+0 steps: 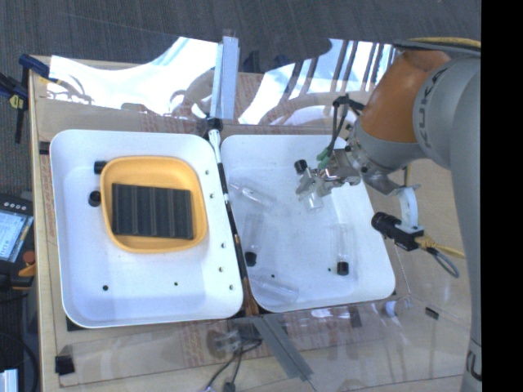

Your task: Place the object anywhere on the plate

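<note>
Yellow rounded-square plastic plate [155, 167] with dark ribbed centre, flat in left shallow white bin [73, 284]. Faint clear plastic piece [245, 193] on floor of right shallow white bin [368, 280], near its left wall. Slim, see-through, hard to make out. Long axis slanting from upper left to lower right. Grey two-finger gripper [315, 184] low over right bin's upper middle, well apart from plate. Impossible to tell whether clenched or released.

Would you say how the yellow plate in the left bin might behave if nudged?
The yellow plate looks rigid, judging by its thick rounded rim. It lies flat and wide, so it would probably slide rather than tip.
</note>
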`<act>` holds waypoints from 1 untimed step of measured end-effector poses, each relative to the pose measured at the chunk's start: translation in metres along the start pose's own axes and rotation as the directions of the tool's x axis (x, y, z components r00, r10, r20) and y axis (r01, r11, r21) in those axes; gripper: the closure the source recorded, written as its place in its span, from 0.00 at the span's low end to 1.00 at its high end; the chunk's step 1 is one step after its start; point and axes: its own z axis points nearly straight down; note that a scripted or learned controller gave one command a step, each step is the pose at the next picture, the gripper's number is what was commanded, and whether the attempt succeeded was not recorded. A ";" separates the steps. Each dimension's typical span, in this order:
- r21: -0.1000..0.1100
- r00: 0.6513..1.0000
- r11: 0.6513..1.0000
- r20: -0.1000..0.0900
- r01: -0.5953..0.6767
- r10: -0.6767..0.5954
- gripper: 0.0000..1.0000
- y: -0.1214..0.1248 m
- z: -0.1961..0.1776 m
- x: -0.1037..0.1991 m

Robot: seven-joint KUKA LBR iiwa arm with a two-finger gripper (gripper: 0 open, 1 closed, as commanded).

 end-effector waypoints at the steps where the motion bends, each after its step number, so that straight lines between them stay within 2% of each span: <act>1: 0.001 0.982 0.982 0.000 0.187 -0.187 1.00 0.016 -0.002 0.036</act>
